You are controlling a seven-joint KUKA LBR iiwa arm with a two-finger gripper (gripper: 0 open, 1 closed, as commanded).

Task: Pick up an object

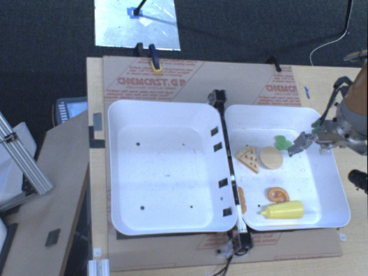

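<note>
While the gripper [300, 144] hangs just beside the green piece [282, 142] in the right bin [339, 209], you can't tell whether it holds anything. Your pickable items cluster there: pizza slice [248, 158], round disc [271, 157], pretzel [278, 195], yellow bottle [283, 210].

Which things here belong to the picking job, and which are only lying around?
For the job:
gripper
pizza slice
round biscuit
green piece
pretzel
yellow bottle
right bin

Lying about:
left bin
metal sheet
</note>
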